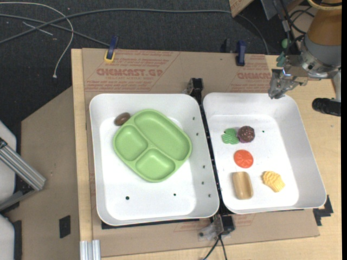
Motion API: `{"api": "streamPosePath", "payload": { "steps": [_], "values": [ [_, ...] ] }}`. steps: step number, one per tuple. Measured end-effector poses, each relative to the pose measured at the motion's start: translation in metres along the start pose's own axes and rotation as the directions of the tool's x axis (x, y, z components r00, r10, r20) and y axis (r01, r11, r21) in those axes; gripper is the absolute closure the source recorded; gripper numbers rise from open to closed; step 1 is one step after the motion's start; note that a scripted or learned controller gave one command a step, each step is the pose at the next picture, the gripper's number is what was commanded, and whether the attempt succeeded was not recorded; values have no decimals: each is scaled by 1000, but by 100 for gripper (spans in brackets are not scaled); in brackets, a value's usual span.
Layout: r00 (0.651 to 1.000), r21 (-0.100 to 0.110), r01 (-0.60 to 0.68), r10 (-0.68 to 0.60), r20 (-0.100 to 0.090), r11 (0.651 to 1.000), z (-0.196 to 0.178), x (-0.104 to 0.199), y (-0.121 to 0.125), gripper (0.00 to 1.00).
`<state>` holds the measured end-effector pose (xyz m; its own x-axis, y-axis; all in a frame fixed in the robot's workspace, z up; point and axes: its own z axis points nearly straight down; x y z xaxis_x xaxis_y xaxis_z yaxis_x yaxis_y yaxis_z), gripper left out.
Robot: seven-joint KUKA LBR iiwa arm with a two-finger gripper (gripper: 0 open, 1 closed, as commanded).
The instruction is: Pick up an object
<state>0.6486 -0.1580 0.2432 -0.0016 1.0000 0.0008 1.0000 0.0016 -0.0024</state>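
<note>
The right bin [287, 118] holds several small items: a green piece [230, 137], a dark maroon ball [246, 134], an orange-red round piece [243, 158], a tan cylinder [242, 185] and a yellow piece [273, 181]. In the left bin [103, 161] lies a green sectioned plate [152, 145] with a small brown piece [122, 118] beside its upper left. My gripper [277, 90] hangs over the right bin's far right corner, well away from the items, with nothing visible between its fingers.
Blue clamps [111, 48] [241, 53] pin the cardboard sheet at the back. A black bracket [195, 85] sits between the bins at their far edge. Cables lie on the dark floor at upper left.
</note>
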Motion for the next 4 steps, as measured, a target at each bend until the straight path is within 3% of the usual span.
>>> {"api": "streamPosePath", "payload": {
  "steps": [4],
  "values": [
    [1000, 1, -1, 1, 0, 1000, 14, 210, -41, 100]
  ]
}}
